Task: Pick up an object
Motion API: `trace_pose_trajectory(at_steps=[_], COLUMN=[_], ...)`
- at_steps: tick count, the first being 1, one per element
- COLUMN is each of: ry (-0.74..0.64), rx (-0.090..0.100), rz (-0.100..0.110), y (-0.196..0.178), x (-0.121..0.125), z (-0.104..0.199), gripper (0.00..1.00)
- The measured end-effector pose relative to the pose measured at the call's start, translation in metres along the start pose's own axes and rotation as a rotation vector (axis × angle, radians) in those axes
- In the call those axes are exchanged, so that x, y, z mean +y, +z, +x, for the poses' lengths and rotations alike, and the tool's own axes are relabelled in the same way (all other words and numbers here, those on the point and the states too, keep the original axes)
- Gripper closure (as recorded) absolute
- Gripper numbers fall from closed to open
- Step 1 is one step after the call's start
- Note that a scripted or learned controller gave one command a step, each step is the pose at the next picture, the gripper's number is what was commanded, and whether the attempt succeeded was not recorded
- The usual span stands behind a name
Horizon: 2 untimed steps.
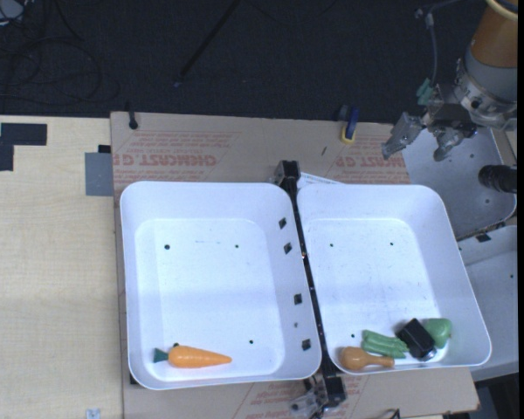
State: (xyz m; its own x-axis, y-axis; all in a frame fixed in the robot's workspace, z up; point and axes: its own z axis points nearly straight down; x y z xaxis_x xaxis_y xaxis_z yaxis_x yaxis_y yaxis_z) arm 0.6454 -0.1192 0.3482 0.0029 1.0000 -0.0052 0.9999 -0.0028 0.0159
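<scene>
Gripper point(422, 140) open above bench, carrot point(197, 356) in left bin point(140, 234)

Pale wooden bench top point(44, 260), brown cardboard sheet point(236, 151) printed in red, dark floor point(244, 42) strewn with cables behind

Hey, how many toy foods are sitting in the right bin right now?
3, clustered at the right bin's near edge: a tan pear, a green pod beside it, and a green piece partly behind a black block, which may hide more.
</scene>
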Motion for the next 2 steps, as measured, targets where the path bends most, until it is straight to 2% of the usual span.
trace_pose_trajectory(at_steps=[1, 2], ry=[-0.008, -0.006], rx=[0.009, 0.006], rz=[0.031, 0.020], y=[0.170, 0.161], x=[-0.007, -0.005], z=[0.071, 0.100], gripper=[0.00, 0.00])
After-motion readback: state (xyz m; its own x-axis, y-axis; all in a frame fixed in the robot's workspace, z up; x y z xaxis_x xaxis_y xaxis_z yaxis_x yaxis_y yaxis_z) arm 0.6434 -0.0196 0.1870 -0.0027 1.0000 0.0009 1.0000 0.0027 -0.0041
